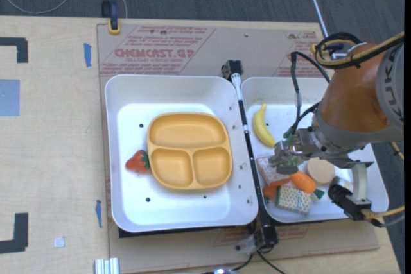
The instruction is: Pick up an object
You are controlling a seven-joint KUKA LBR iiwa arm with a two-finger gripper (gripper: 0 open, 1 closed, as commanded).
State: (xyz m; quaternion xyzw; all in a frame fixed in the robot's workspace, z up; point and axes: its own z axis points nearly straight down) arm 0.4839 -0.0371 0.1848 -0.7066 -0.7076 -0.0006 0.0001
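I am lowering the claw [286,157] into the right white bin [276,90], over the clutter beside the orange carrot-shaped toy [303,181]; whether it is apart or together, I cannot tell.

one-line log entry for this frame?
gripper: low in right bin, over clutter | banana: beside it | yellow tray, strawberry: left bin | grasp: unconfirmed

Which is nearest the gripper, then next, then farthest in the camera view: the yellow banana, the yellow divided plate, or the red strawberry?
From the gripper:
1. Yellow banana, same right bin, just up-left.
2. Yellow divided plate, middle of the left bin.
3. Red strawberry, beyond the plate's left edge.
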